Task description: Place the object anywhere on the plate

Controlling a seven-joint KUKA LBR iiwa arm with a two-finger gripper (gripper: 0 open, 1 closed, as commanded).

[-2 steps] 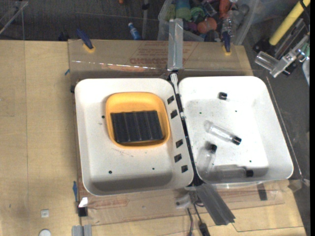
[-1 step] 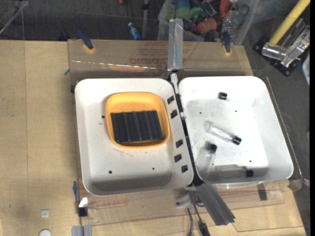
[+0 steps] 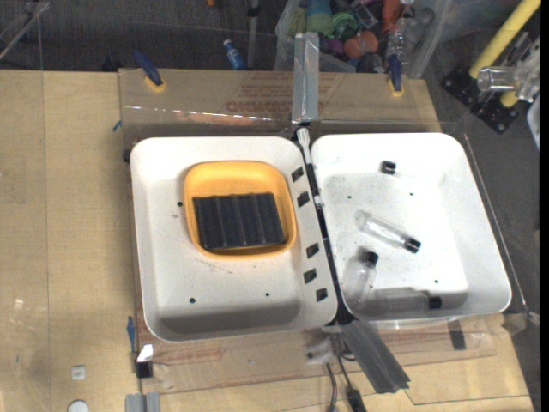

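1. A pale wooden bench point(image 3: 60, 230) carries everything, with a clear tub of colourful toys point(image 3: 360, 11) beyond its far edge.
2. Two shallow white plastic bins sit side by side on it, touching along the middle: the left white bin point(image 3: 154, 230) and the right white bin point(image 3: 446, 196).
3. An orange-yellow rounded plastic plate point(image 3: 236, 172) lies flat in the left white bin, towards its far half.
4. A dark ribbed rectangular slab point(image 3: 238, 221) lies flat on that plate, inside its rim and towards its near side.
5. From here I cannot tell whether the pincer is released or clenched, nor how the slab lies relative to it.
6. Two clear plastic tubes with black caps lie in the right white bin, one point(image 3: 388, 233) near its middle and the other point(image 3: 360, 273) just nearer, close to the divider.
7. A small black cap point(image 3: 388, 168) sits apart, towards that bin's far side.
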